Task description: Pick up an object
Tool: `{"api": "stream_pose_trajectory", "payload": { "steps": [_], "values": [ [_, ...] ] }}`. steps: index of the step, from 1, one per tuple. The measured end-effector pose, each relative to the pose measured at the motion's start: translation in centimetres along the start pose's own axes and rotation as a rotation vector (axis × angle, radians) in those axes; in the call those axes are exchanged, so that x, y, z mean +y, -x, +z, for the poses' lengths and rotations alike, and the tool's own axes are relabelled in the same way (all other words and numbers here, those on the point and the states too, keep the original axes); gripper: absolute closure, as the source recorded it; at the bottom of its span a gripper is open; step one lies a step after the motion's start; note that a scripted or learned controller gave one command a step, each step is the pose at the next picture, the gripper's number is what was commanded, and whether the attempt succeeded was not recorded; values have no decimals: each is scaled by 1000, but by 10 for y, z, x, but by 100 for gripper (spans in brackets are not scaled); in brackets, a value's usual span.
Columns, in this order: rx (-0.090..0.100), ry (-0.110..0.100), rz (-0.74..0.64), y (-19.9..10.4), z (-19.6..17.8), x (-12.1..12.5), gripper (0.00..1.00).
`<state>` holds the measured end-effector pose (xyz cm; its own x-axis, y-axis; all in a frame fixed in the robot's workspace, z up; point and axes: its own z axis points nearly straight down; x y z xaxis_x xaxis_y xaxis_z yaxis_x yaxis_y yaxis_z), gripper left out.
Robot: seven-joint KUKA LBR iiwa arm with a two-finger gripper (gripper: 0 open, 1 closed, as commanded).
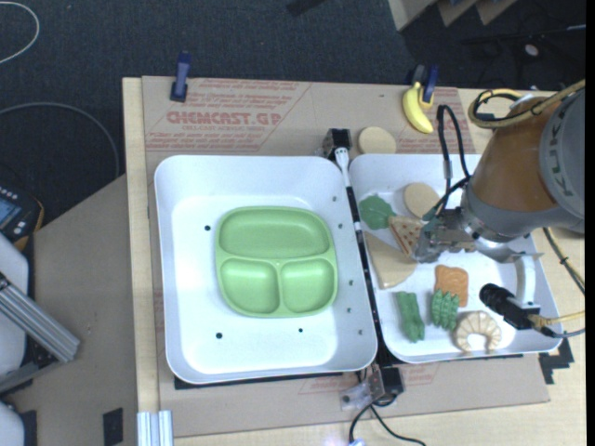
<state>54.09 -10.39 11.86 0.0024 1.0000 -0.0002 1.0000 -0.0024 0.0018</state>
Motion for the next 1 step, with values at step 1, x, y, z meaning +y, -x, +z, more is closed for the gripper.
{"api": "stream_pose_trajectory", "payload": {
  "steps": [1],
  "values": [
    [4,-4,-8,-66,-70,-64,100]
  ]
}}
